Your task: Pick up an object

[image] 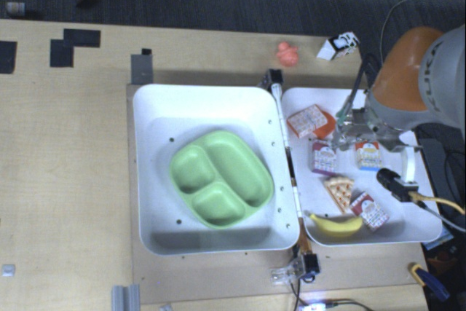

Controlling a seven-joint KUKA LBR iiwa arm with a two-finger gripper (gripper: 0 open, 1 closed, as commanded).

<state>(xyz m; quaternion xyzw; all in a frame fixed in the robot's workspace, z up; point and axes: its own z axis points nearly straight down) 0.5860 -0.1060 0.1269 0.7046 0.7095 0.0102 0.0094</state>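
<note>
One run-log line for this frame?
arm: over right bin | hand: above small cartons | banana: front of bin | left bin: green divided tray

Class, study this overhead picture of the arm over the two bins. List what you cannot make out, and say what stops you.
1. The gripper over the right bin: whether it grips anything is unclear, too small and blurred.
2. The printing on the small packets in that bin: too small to read.
3. The arm: cut off by the picture's right edge.
4. The right bin's far corner: hidden under the arm.
5. The green divided tray in the left bin shows fully.
</note>
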